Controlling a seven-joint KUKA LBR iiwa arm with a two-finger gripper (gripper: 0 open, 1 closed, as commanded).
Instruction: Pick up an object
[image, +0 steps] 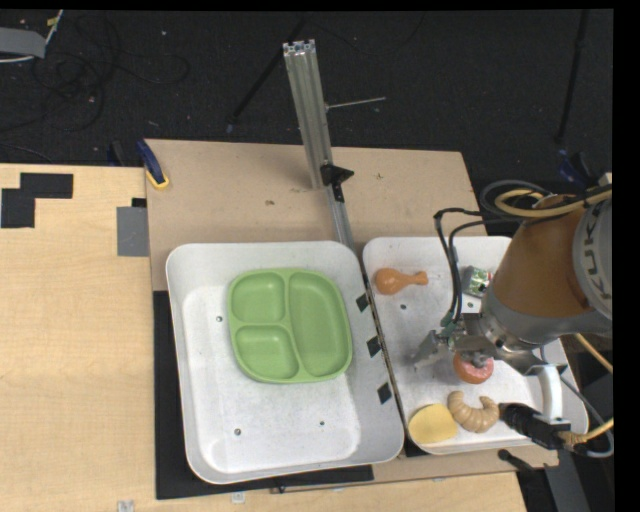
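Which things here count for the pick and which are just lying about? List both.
For the pick: gripper, low in the right bin; the things in that bin: red ring, croissant, yellow disc, orange gourd.

Lying about: green tray in the left bin, metal post.

green tray (290, 325), white bins (200, 420), orange pear (395, 281)

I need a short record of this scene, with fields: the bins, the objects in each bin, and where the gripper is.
left bin: holds a green divided plate
right bin: holds an orange drumstick-shaped toy, a red round object, a tan croissant, a yellow round piece
gripper: low in the right bin, beside the red round object
fingers: state cannot be told
held object: none seen
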